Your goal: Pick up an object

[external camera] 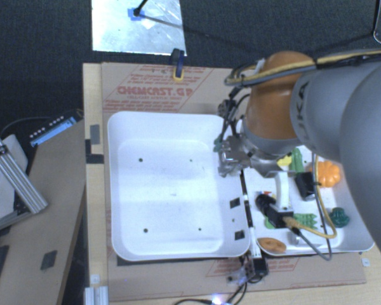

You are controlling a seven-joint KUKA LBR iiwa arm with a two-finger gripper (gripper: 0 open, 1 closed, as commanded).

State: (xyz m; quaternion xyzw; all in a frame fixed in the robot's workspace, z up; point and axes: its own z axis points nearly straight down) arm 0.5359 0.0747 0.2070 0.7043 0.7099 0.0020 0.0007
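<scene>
Camera view, biggest first?
— Grey arm (pixel 343 119) over the right bin (pixel 359 240); left bin (pixel 165 183) is open floor out to all 4 walls. Gripper (pixel 280 192) sits near the bins' shared rim, its grip can't be told. Orange object (pixel 329 172) lies right of it — green object (pixel 338 218) nearer the front edge.

— Lying where?
— All in the right bin (pixel 355 237), some partly covered.
— Looking like what?
— Orange lump (pixel 329 173) by the right side. Dark green knot (pixel 338 218) just below. Green toothed piece (pixel 307 220) flat beside that. Orange-brown oval (pixel 272 244) at the near rim. White tube (pixel 282 190) near the middle, light green strip (pixel 297 159) above.
</scene>
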